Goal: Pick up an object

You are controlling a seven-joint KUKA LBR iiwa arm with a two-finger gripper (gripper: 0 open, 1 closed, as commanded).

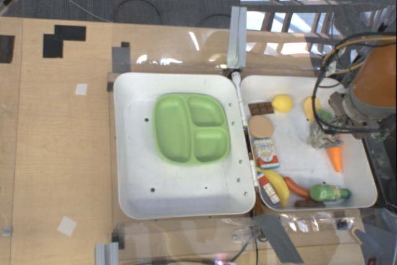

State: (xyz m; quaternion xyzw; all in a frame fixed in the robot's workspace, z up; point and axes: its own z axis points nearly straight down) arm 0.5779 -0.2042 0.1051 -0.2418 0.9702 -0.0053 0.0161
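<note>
Orange band [376,80] of arm [366,105] uppermost, nearest the camera, hanging over right side of right bin [291,146]. Black cables [322,80] looped from wrist toward bin's far edge.

Gripper [322,136]: lowered into right half of right bin, seen as a grey mass below the wrist. Opening state: cannot tell, hidden by wrist and cables.

Outward from gripper:
- Carrot [335,158]: just beside gripper, on its near-right side, lying on bin floor, tip pointing toward near edge. Contact with gripper: cannot tell.
- Yellow item [308,108]: just beyond gripper toward far edge, partly hidden by cables; kind not identifiable.
- Lemon [282,103]: left of yellow item, near far edge.
- Brown bar [260,108]: touching or almost touching lemon's left side.
- Round bun [261,127]: directly below bar, against bin's left wall.
- Carton [265,153]: below bun, printed red and white, lying flat.
- Banana [277,188]: near-left corner.
- Red pepper [296,187]: beside banana, slanted toward near edge.
- Green bottle [329,193]: lying on its side along near edge, right of pepper, well apart from carrot.

Left bin [142,195]: side by side with right bin, walls touching. Green plate [190,128]: three compartments, centred on left bin floor.
</note>
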